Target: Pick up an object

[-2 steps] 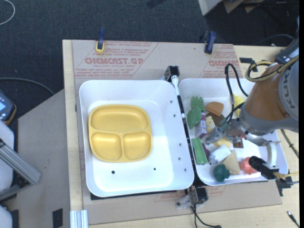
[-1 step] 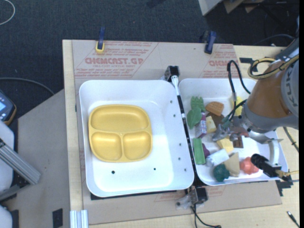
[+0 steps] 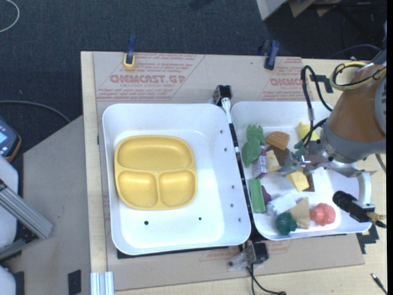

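My gripper [image 3: 301, 167] is low in the middle of the right bin [image 3: 270, 112], reaching in from the right, among a crowd of small objects. A yellow block [image 3: 299, 181] lies right under its tip. A brown piece [image 3: 277, 140] and a purple-and-white packet [image 3: 264, 162] sit just to its left. A green leafy toy [image 3: 252, 144] is further left, and a small yellow piece [image 3: 303, 129] lies behind the gripper. I see nothing lifted off the bin floor.
Along the right bin's front lie a green bar [image 3: 256, 196], a white piece [image 3: 282, 200], a dark teal ball [image 3: 285, 224], a tan wedge [image 3: 301, 211] and a red ball [image 3: 323, 214]. The left bin [image 3: 116, 118] holds a yellow divided plate [image 3: 156, 171].
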Controlling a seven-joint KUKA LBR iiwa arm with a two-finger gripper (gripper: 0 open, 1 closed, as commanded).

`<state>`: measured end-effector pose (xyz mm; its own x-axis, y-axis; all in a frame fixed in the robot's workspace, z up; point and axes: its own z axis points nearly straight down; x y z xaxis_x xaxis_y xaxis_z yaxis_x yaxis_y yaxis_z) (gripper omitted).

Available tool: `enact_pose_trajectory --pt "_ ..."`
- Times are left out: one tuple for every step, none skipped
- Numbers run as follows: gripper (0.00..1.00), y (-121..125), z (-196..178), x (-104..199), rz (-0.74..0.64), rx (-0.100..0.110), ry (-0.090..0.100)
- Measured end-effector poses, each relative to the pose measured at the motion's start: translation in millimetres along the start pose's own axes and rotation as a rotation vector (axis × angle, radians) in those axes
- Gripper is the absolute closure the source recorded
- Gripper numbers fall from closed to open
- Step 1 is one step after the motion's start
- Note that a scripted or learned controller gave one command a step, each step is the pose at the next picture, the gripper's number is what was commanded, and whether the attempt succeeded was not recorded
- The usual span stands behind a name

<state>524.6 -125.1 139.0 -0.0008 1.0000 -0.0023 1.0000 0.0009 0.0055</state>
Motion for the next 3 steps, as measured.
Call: enact_pose_trajectory --pt "1.0 3 -55 -11 0.001 -0.002 -0.001" --pt "1.0 5 -88 -11 0.0 -0.001 0.0" --pt "1.0 47 -77 26 -0.004 0.0 0.001"
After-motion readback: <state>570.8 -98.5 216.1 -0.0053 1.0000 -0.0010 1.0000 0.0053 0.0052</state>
